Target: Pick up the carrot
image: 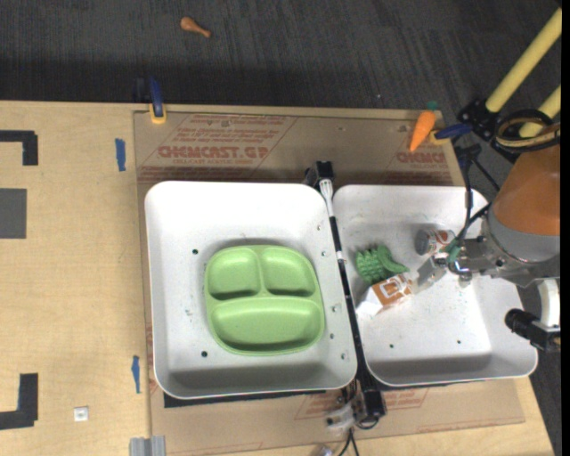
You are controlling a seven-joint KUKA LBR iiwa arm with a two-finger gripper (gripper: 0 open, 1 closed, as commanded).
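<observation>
In the right bin [463, 352] lies a small orange and white piece [392, 291], the only orange thing in the bins; I cannot tell for sure that it is the carrot. A green ridged toy [378, 264] lies just left of it and touches it. My gripper [436, 264] hangs low over the same bin, just right of the orange piece and close to it. A small grey and red object [431, 239] sits right behind the gripper. Nothing shows as held.
The left bin [178, 232] holds a green divided plate [264, 298]. An orange tapered thing [422, 132] with a blue part sits on the cardboard behind the right bin. Another small orange thing [194, 27] lies on the dark floor. Cables run at the right.
</observation>
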